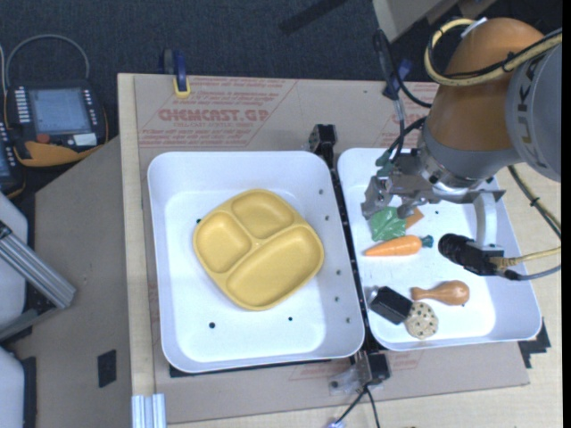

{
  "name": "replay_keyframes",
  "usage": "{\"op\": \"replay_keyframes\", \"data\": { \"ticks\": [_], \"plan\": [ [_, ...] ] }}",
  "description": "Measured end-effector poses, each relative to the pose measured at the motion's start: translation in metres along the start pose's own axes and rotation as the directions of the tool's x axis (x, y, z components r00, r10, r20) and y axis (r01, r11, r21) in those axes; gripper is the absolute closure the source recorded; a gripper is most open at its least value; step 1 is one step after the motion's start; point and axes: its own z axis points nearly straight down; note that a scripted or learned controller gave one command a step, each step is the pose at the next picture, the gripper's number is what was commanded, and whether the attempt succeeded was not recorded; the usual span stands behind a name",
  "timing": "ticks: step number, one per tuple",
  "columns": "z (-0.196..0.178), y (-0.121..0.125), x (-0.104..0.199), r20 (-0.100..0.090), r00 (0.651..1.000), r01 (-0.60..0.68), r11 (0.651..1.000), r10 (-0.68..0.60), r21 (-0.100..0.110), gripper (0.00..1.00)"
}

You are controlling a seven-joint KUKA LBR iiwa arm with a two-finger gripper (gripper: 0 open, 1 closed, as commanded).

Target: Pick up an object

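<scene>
Gripper (393, 205) low over the upper left of the right bin (513, 324), at the green toy (387, 225)

The green toy lies directly under the fingertips, seemingly touching them; whether the fingers grip it or how wide they stand cannot be told. Just below it lies the orange carrot (393, 248); lower right, the drumstick (442, 292), a spotted cookie (421, 321) and a black block (390, 305). The left bin (178, 239) carries a yellow divided plate (259, 248)
</scene>
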Motion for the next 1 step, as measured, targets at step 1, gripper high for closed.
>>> {"op": "replay_keyframes", "data": {
  "ticks": [1],
  "plan": [
    [-0.0046, 0.0114, 0.0496, 0.002, 1.000, -0.001, 1.000, 0.001, -0.005, 1.00]
  ]
}}
